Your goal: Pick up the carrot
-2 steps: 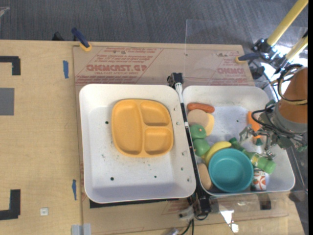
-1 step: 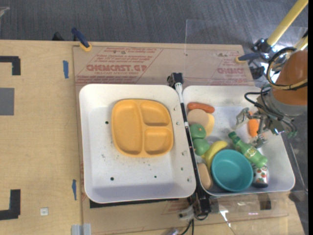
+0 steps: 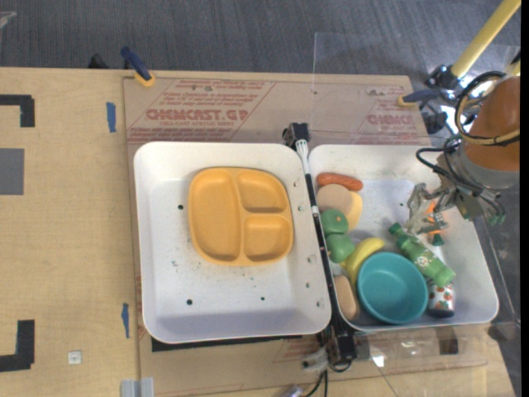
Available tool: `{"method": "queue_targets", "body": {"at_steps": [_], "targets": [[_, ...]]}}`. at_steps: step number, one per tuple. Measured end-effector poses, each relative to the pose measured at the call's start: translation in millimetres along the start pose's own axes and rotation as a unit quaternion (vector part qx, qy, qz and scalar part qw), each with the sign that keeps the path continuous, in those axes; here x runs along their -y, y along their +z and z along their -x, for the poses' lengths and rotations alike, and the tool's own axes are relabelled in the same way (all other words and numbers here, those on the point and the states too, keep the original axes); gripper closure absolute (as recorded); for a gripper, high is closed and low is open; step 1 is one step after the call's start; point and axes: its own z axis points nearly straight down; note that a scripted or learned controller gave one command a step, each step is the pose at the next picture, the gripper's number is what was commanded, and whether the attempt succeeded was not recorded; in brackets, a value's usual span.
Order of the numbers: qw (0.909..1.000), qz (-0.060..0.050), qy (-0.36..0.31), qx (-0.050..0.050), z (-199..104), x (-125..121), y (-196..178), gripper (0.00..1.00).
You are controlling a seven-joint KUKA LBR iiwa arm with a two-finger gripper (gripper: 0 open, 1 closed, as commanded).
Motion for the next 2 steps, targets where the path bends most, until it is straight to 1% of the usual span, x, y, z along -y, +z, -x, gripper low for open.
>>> {"method": "queue_targets", "body": {"at_steps": [1,2], "targets": [[0.9982,0.006,-0.059,-0.010,-11.0,-65.9,-48.0,1.00],[0.9708,0.005,-0.240,-0.007,-54.2,-52.8,4.8,1.00]]}}
